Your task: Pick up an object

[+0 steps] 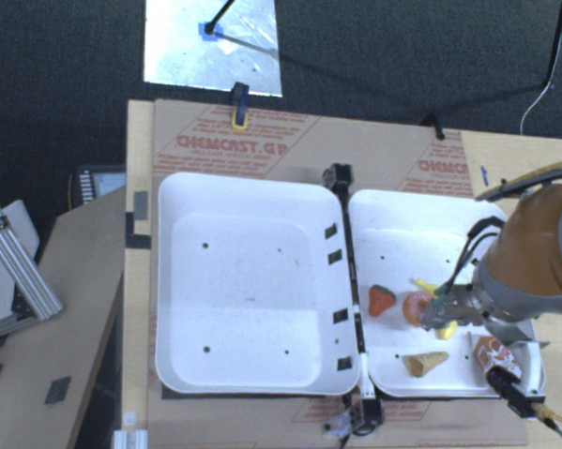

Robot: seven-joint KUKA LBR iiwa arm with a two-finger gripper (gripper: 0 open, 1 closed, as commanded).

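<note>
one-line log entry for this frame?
tool low in right bin | over pink donut | strawberry, cone loose | grasp unconfirmed

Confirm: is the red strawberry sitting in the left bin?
No, the red strawberry lies in the right bin, beside the divider, left of the gripper.

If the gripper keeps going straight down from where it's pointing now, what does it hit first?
Most likely the pink round object in the right bin: the gripper sits at its right edge, with a yellow item beside it. Depth is unclear from this slanted view, so it may just graze it.
</note>
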